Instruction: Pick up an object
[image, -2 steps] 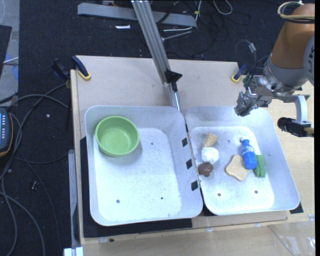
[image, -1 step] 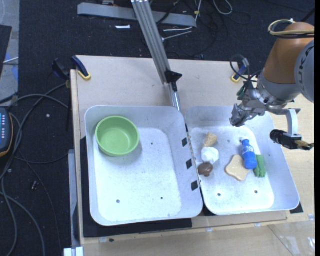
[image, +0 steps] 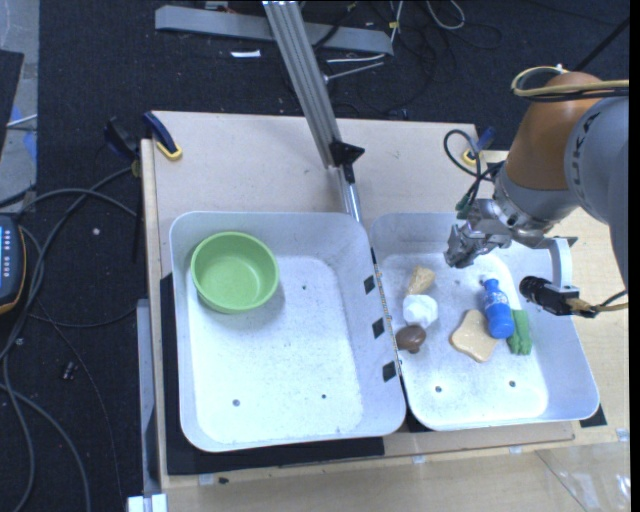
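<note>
The gripper (image: 462, 250) hangs over the upper part of the right bin (image: 560, 400), above its speckled white floor; whether it is released or clenched cannot be told, and nothing shows in its grasp. Below it lie a blue bottle (image: 495, 308), a green strip (image: 520, 332), a tan irregular slab (image: 473, 337), a white lump (image: 421, 309), a brown rounded piece (image: 411, 338) and a small tan chunk (image: 422, 279). A smooth green bowl (image: 235, 271) sits upright in the left bin (image: 290, 400).

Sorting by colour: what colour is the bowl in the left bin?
Light green bowl, seen from the camera view.
</note>
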